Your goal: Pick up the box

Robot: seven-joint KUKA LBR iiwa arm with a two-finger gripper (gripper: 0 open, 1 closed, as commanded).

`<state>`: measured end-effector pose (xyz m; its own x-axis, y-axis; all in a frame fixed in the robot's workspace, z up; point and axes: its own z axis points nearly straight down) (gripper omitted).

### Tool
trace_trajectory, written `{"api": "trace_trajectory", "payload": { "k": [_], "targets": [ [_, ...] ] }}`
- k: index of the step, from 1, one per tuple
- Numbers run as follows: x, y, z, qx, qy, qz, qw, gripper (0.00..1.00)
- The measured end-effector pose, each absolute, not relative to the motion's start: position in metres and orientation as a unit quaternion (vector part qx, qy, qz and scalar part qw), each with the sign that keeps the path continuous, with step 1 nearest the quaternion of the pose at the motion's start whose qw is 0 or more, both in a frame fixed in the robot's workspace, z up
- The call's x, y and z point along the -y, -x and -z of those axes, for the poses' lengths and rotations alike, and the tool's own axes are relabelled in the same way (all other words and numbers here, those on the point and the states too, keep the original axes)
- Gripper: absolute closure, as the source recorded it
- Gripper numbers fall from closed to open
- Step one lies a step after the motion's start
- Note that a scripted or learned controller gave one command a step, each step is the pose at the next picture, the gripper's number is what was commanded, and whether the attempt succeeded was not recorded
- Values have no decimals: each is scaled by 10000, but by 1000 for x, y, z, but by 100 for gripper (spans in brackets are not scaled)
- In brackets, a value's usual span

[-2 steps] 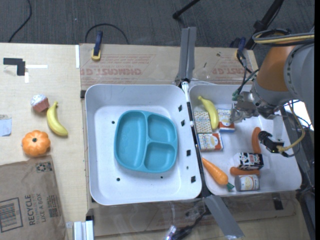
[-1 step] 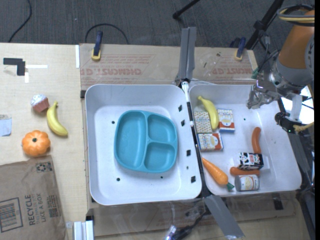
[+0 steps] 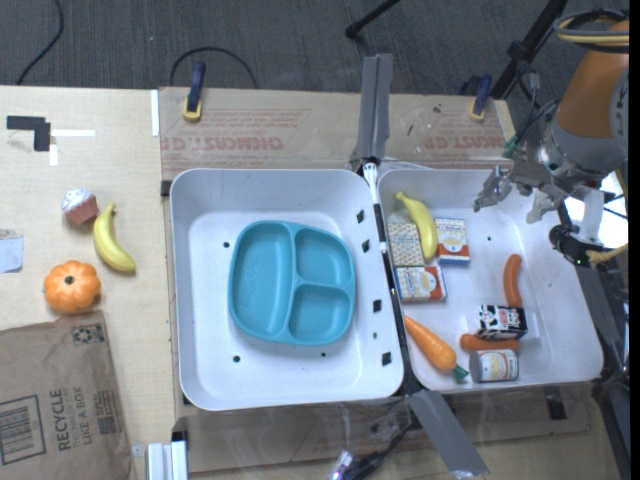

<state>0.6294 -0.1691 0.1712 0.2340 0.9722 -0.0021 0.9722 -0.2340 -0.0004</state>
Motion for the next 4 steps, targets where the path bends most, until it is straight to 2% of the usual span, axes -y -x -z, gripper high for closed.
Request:
{"api": "trace_trajectory", "payload": {
  "k": [1, 2, 3, 4],
  "targets": [
    [137, -635, -97, -6293, -7771, -21, 40, 0],
    [114, -590, -94, -6055, -7959, 8, 26, 0],
    [114, -589, -102, -6041, -7969, 9, 11, 100],
    [124, -577, -92, -6748, -7380, 8, -7, 100]
  ]
}}
